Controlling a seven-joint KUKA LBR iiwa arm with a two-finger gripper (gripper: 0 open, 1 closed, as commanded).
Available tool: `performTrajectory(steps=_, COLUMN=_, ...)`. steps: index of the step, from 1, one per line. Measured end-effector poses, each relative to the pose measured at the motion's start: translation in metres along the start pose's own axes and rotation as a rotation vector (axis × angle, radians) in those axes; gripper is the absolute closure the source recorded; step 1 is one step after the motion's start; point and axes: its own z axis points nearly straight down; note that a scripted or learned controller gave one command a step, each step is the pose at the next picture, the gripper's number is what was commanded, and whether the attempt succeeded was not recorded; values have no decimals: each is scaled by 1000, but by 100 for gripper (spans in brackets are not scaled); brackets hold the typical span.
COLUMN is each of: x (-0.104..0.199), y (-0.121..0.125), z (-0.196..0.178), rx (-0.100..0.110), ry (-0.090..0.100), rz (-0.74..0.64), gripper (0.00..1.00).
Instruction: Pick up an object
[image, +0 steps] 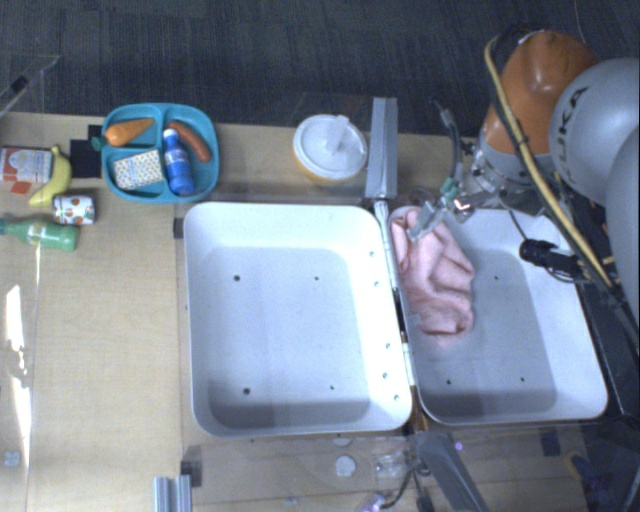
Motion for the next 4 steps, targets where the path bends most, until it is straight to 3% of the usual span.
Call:
performTrajectory(steps=1, x=-20, y=-29, z=89, rx=-4, ry=-1, rz=-21, gripper=0)
performTrajectory(steps=2, x=-27, y=-83, z=94, rx=-8, ry=-5, rz=-5, gripper=0)
performTrajectory(steps=3, x=-32, y=-12, z=97, rx=-5, ry=-1, rz=467, gripper=0)
performTrajectory(steps=4, x=-43, y=-25, z=38, rx=-2, ry=-1, rz=78, gripper=0)
